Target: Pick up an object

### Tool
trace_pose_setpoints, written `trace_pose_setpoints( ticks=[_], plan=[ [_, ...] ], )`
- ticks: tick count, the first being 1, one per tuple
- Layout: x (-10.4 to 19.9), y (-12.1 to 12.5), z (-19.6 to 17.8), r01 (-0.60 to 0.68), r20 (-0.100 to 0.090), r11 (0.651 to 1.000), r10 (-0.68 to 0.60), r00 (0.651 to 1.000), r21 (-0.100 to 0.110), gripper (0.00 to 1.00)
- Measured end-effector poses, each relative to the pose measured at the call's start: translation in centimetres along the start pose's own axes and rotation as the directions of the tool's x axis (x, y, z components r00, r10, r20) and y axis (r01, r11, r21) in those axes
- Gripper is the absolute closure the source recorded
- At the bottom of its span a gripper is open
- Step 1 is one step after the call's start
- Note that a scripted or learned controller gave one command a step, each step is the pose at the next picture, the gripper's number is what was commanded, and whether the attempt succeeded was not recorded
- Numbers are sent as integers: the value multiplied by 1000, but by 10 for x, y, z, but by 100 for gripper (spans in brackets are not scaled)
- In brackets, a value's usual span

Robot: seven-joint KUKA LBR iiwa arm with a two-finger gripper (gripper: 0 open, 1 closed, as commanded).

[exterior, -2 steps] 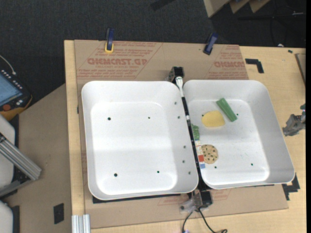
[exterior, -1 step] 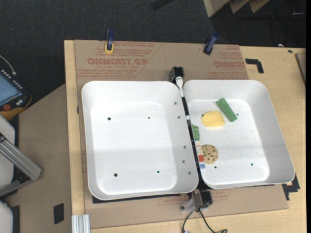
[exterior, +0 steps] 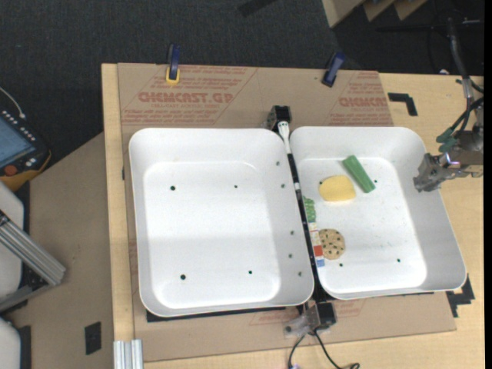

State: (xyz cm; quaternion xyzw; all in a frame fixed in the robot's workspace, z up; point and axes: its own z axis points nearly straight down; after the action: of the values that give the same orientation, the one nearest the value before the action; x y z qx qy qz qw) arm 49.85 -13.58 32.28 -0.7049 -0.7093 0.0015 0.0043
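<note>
The objects to pick lie in the right bin (exterior: 430,237): a green block (exterior: 358,173) touching a yellow lump (exterior: 337,189), and a speckled cookie (exterior: 331,244) lower down. The gripper (exterior: 430,174) hangs at this bin's right rim, well apart from them, probably poised to approach; its opening cannot be judged.

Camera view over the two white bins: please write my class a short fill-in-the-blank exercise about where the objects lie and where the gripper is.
1. The green block, yellow piece and round cookie all lie in the ____ bin.
2. The green block touches the ____ piece.
3. The gripper is at the right bin's ____ rim.
4. Of the three, the ____ lies nearest the bottom of the view.

Missing words: right; yellow; right; cookie
</note>
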Motion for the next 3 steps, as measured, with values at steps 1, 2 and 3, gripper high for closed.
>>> trace_pose_setpoints(
  ticks=[1, 2, 3],
  plan=[
    [-65, -21, -70, -12, 10, 1000, 12, 1000, -17, 100],
    [-31, -20, -180, -2, 9, 1000, 2, 1000, -24, 100],
    [16, -20, -77, -2, 0, 1000, 2, 1000, 2, 100]
  ],
)
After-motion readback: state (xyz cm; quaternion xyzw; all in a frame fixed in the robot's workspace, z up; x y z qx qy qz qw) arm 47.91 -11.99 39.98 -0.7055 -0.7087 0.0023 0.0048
